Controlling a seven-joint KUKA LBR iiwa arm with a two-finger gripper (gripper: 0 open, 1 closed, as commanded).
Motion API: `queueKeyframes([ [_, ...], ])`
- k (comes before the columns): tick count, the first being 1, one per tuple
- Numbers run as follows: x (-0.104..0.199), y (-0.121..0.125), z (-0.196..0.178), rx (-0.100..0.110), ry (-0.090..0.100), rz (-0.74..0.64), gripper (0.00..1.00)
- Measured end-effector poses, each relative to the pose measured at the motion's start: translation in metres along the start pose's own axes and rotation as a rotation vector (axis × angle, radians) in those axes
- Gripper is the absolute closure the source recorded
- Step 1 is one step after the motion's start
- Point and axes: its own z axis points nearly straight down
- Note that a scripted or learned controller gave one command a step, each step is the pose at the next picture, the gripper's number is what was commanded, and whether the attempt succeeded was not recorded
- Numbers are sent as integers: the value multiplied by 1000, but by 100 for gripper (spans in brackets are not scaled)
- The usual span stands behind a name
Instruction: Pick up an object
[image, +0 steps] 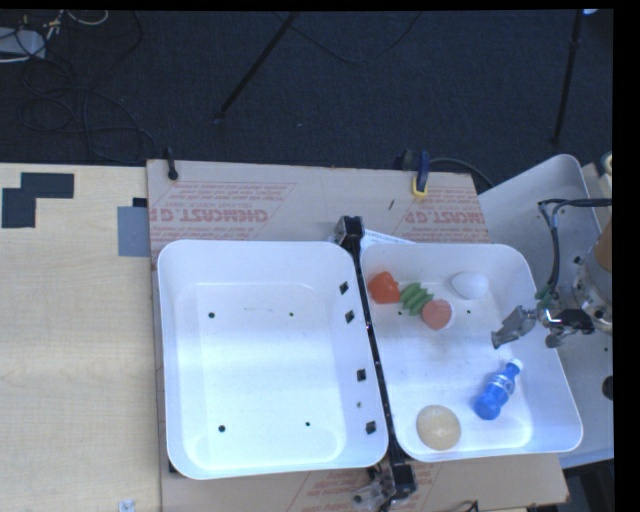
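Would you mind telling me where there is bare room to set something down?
The left bin offers open floor wall to wall. In the right bin, toys crowd the far side: orange piece, green piece. The hand hangs above the blue bottle.

Arm: we see one, entering from the right edge of the camera view, mostly cut off by the frame. Wrist: metallic, with dark cables looping above it. Gripper (522, 330): two grey fingers (511, 328) pointing left and slightly downward, splayed apart, nothing between them.
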Motion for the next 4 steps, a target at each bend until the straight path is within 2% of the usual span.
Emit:
queueKeyframes([
  [1,36,32,-145,-23,-4,-9,0],
  [2,6,55,7,2,1,-2,0],
  [3,-6,23,-98,-15,-4,-1,0],
  [4,67,42,-191,-19,-1,-12,0],
])
